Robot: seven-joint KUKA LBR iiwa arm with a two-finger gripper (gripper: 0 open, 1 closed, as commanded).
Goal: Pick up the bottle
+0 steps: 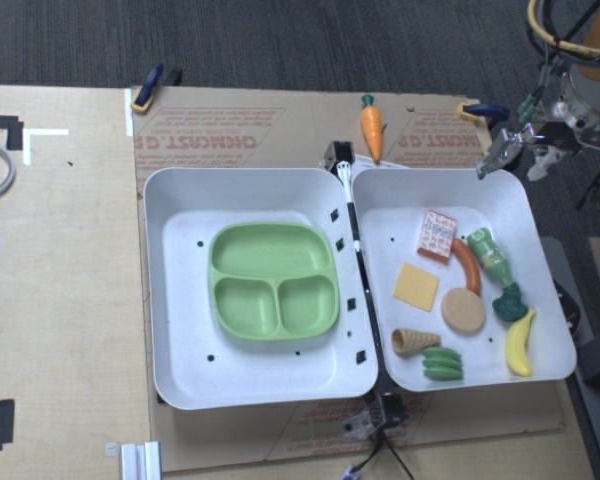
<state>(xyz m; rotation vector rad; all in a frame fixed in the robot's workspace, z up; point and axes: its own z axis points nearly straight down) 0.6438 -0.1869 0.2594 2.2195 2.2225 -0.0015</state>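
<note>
A small green bottle [489, 255] lies on its side in the right bin [385, 218], near that bin's right wall, next to a red sausage [467, 265]. My gripper [512, 156] hangs at the upper right, over the right bin's far right corner, well above and behind the bottle. Its two fingers stand apart and nothing is between them.
The right bin also holds a red-and-white packet [437, 235], a cheese slice [416, 286], a round cracker [464, 311], a cone [414, 341], green peas [443, 362], broccoli [509, 301] and a banana [521, 344]. A green divided plate [273, 280] sits in the left bin [170, 298]. A toy carrot [370, 126] lies behind the bins.
</note>
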